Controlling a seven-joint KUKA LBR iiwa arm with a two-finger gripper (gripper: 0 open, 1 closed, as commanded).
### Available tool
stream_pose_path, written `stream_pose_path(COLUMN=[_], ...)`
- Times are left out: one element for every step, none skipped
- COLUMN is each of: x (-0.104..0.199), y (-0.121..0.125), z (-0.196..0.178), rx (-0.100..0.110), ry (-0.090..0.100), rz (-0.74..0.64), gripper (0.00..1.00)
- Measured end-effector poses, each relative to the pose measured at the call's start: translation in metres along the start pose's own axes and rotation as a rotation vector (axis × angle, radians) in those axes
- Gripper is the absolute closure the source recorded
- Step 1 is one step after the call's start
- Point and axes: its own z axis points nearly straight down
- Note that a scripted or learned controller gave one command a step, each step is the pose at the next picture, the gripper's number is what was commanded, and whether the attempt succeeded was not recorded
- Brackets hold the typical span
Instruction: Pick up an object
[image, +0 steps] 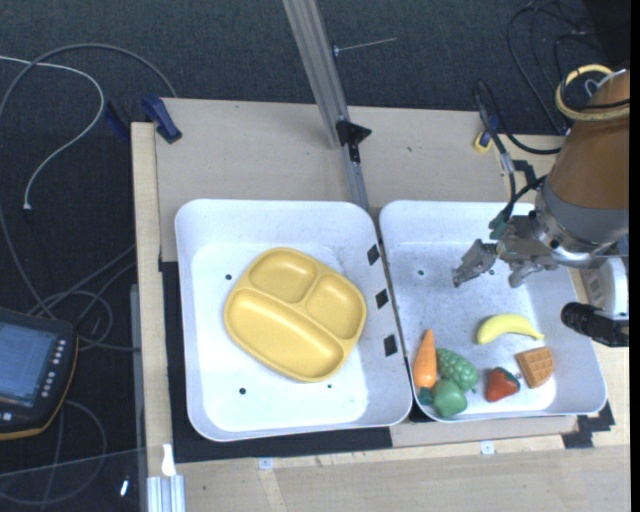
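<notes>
Fingers (494, 264) spread wide with nothing between them, up over the bare middle of the right bin (440, 225). Lower down in that bin: yellow banana (508, 327), orange carrot (426, 359), green grapes (455, 367), red strawberry (501, 383), waffle piece (535, 366). Yellow plate (294, 313) in the left bin (200, 260).

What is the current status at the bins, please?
Gripper open, above right bin, holding nothing. Banana nearest, untouched. Nothing in the way.
</notes>
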Motion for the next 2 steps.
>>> stream_pose_path(x=[0.000,0.004], y=[0.000,0.008], z=[0.000,0.049], rx=[-0.001,0.005], ry=[0.000,0.000], rz=[0.000,0.000], gripper=[0.00,0.00])
